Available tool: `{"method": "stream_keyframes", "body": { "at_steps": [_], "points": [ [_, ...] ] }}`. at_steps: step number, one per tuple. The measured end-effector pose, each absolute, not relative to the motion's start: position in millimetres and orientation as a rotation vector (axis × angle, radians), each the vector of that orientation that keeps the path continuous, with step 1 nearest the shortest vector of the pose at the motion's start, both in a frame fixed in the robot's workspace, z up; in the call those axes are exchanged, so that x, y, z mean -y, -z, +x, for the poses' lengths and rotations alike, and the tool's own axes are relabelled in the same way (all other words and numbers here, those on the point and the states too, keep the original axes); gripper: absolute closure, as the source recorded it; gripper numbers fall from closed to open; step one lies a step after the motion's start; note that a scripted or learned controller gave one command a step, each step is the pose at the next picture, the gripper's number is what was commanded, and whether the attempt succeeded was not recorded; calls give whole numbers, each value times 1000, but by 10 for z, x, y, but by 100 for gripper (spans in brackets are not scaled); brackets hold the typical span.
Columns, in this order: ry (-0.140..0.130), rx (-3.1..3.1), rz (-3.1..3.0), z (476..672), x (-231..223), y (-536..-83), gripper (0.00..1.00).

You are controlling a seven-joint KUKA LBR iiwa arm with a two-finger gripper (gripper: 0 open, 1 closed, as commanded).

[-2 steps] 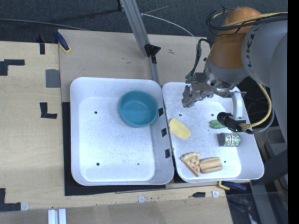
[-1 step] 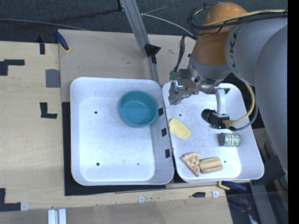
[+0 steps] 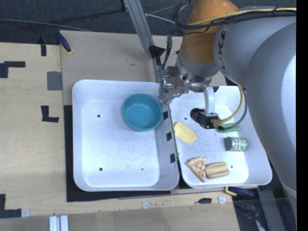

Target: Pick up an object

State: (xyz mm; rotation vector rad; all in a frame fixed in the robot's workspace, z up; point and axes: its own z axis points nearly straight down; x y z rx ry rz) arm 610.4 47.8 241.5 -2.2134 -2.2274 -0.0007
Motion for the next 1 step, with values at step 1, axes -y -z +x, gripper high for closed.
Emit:
{"method": "stream_keyframes", "body": {
  "at_steps": [1],
  "points": [
    [0, 2227, -2214, 6207, -919, -2407, 100]
  ]
}}
